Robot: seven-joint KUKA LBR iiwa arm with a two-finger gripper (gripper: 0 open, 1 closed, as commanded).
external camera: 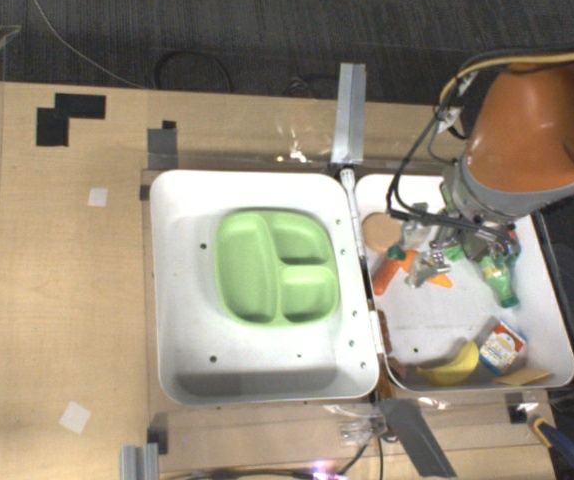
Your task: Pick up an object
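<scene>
My gripper [429, 267] hangs over the upper middle of the right bin [552, 313], under the orange wrist band. Its metal fingers point down next to an orange carrot [391, 266] with a green top. A second orange piece [441, 280] lies just right of the fingertips. A round tan disc [379, 230] sits at the bin's upper left. A green bottle [500, 278] lies to the right of the gripper. At the bin's front lie a yellow banana [450, 364] and a small red and white carton [501, 349].
The left bin [182, 358] holds a light green divided plate [274, 266]. A metal post [348, 118] stands behind the divider between the bins. Black cables loop beside the arm at the upper right.
</scene>
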